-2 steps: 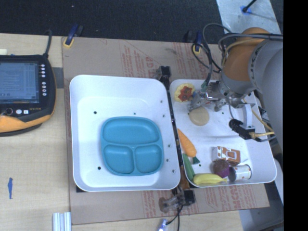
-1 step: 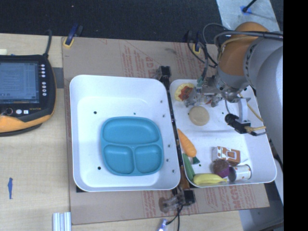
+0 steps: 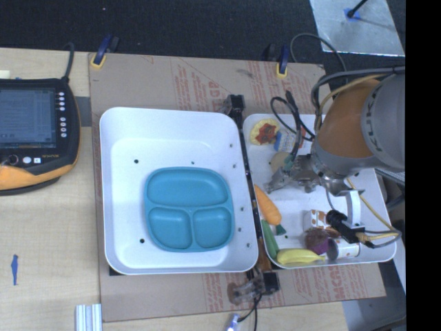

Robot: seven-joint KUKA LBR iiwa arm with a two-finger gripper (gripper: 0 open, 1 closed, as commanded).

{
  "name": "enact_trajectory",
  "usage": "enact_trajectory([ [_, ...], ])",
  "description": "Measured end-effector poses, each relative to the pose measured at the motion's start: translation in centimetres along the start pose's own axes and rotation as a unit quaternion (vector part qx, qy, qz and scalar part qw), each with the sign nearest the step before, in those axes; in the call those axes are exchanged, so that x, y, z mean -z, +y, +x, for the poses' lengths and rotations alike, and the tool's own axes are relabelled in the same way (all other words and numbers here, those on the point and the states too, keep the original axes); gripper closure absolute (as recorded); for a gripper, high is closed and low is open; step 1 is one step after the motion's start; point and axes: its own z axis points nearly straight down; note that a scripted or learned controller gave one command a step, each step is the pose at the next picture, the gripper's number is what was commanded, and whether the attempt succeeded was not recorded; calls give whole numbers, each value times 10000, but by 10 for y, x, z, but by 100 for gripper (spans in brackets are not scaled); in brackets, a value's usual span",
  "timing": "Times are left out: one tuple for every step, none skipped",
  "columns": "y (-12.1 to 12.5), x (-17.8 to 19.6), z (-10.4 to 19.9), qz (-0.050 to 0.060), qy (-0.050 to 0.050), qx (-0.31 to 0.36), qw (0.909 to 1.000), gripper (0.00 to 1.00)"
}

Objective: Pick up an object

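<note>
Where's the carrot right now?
The carrot lies in the right bin, against its left wall near the divide with the left bin, just above a green item and the banana.

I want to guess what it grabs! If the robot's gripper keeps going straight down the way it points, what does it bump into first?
Probably the white floor of the right bin. The gripper points down at a bare patch there, with the carrot a little off to one side. Depth is hard to judge from above, so that is a guess.
</note>
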Motion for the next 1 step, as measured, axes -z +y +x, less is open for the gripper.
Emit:
enact_trajectory([
  [56, 1, -20, -17, 2, -6, 10000, 0],
])
